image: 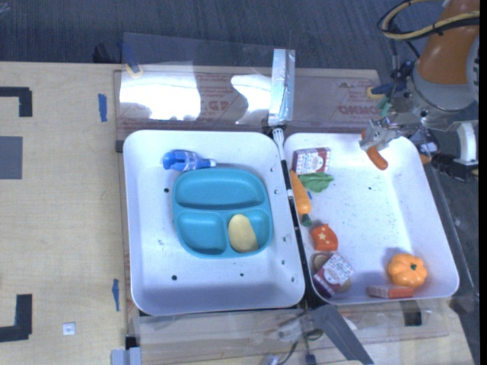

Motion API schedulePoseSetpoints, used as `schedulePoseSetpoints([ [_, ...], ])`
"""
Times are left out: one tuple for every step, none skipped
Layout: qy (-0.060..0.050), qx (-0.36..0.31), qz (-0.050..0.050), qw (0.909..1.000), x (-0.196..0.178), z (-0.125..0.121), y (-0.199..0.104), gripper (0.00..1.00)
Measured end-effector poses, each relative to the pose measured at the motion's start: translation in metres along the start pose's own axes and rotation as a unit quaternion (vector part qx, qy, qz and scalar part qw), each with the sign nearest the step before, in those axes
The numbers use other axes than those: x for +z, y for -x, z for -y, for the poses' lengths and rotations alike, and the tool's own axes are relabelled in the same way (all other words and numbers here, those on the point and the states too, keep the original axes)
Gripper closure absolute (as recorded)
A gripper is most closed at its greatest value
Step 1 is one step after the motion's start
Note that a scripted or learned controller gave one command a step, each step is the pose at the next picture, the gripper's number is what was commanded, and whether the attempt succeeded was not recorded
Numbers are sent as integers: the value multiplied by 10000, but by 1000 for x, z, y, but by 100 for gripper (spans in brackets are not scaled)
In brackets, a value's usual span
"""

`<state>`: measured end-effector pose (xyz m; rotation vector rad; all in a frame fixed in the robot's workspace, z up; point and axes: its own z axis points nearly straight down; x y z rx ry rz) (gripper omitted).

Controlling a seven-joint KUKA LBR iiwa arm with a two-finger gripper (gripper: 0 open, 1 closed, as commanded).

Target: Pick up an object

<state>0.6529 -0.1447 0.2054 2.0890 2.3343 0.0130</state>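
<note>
While raised, gripper (378, 144) clasps orange sausage (377, 158), above right bin (434, 204)

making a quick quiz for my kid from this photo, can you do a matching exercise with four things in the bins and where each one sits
Things:
1. yellow potato-shaped toy
2. orange pumpkin toy
3. blue spray-nozzle toy
4. toy carrot

Places:
A. near right corner of the right bin
B. left bin, just beyond the blue divided tray
C. in a small compartment of the blue divided tray
D. right bin, along its left wall

Pairs: 1-C, 2-A, 3-B, 4-D
</note>
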Motion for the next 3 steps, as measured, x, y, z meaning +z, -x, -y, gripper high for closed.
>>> schedulePoseSetpoints([
  [-84,-639,-23,9979,72,4,-54,100],
  [-10,-4,-17,10000,-5,-20,-134,100],
  [-55,-717,-11,9974,-12,-13,-156,100],
])
